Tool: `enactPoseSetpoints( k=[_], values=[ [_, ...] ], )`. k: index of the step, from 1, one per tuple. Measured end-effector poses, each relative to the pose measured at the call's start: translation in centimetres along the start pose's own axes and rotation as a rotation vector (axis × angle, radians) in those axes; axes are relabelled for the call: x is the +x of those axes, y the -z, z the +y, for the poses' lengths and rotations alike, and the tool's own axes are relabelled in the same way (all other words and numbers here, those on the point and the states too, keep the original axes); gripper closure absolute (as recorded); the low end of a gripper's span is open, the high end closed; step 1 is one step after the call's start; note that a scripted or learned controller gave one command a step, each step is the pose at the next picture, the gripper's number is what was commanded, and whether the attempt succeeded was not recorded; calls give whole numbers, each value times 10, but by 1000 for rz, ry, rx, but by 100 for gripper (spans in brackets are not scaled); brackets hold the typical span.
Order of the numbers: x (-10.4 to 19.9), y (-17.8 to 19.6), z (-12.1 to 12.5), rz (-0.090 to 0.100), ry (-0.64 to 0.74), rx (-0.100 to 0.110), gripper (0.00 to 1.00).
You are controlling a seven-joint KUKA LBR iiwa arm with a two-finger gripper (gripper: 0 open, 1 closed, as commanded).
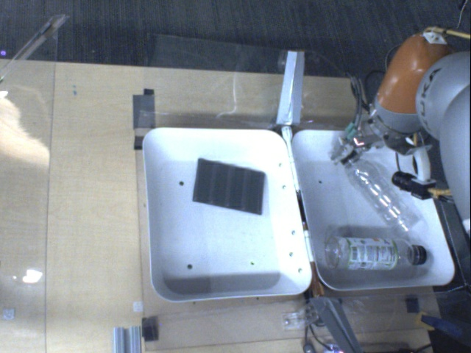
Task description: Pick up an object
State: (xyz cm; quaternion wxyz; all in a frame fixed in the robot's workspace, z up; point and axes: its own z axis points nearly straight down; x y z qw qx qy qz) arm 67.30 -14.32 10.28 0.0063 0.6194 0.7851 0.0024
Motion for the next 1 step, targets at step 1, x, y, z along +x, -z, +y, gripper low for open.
enactPoseSetpoints(
  k=[1],
  values=[
    [44,92,9,4,157,1,100]
  ],
)
